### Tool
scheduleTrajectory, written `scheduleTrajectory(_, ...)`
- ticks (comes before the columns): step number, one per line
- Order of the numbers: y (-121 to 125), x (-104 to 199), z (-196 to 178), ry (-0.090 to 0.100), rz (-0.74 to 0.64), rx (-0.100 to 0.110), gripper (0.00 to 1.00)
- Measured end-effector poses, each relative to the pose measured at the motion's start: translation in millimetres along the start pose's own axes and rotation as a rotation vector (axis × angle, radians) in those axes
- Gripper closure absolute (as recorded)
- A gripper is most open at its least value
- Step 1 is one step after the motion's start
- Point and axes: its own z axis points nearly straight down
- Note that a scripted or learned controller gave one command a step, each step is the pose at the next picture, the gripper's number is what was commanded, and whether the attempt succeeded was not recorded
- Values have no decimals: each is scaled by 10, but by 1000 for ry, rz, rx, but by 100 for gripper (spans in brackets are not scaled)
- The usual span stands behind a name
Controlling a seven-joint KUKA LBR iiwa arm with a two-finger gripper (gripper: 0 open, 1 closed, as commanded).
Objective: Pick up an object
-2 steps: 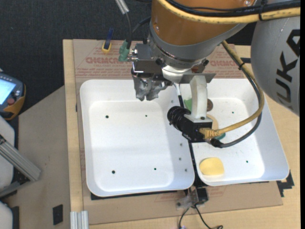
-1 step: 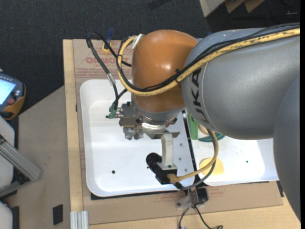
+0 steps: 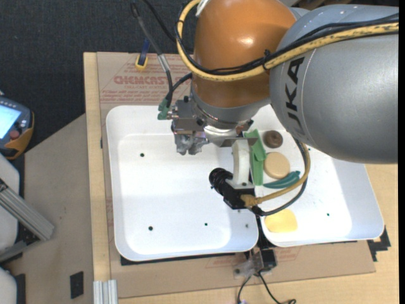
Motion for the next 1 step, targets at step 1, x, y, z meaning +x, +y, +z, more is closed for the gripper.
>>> scheduleTrajectory(1,-330,-693,373,-4,5,15,100)
